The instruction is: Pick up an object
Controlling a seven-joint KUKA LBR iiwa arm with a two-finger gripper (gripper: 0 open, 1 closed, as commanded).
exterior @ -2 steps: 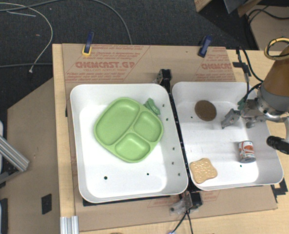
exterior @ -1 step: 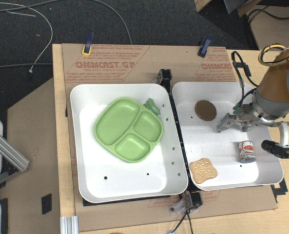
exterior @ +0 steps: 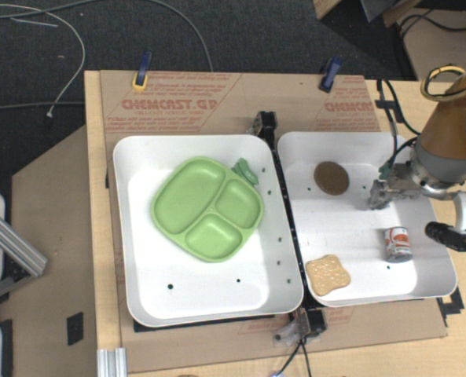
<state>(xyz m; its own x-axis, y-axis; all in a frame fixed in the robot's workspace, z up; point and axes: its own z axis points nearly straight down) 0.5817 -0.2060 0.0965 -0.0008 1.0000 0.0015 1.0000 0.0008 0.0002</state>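
Cracker [exterior: 328, 275]: a tan, toast-like square at the near edge of the right bin [exterior: 429, 285], closest to where I stand.
Can [exterior: 398, 243]: small, red and silver, lying on its side in the right bin, near the right wall.
Brown disc [exterior: 331, 177]: round and flat, toward the back of the right bin.
Gripper [exterior: 379, 194]: low inside the right bin, between the brown disc and the can, touching neither; whether it is spread or pressed together I cannot tell.
Left bin [exterior: 138, 285]: holds a green divided plate [exterior: 207, 208], set at a slant.
Green scrap [exterior: 246, 171]: a darker green piece at the plate's back right rim.
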